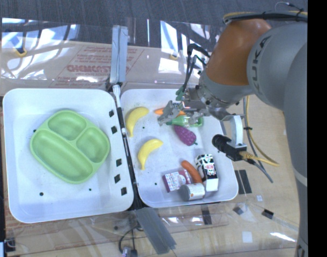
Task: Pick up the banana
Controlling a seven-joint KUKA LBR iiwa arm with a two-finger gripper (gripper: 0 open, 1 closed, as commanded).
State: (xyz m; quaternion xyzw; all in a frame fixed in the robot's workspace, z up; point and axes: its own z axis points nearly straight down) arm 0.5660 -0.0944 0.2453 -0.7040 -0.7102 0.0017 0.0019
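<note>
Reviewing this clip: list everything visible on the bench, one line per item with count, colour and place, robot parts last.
shallow white bins: 2, white, side by side.
green divided plate: 1, green, left bin.
yellow banana-shaped pieces: 2, yellow, right bin's left part, the second farther back.
purple eggplant: 1, purple, right bin centre.
orange carrot: 1, orange, right bin front.
black-and-white carton: 1, right bin front.
dark red can: 1, right bin front.
grey arm with orange band: 1, from right.
gripper: 1, above right bin's rear.

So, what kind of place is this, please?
Probably a robot test bench in a laboratory, not a kitchen. Two shallow white bins sit on it under a grey and orange robot arm, and the yellow plastic banana and green divided plate look like toys.
</note>
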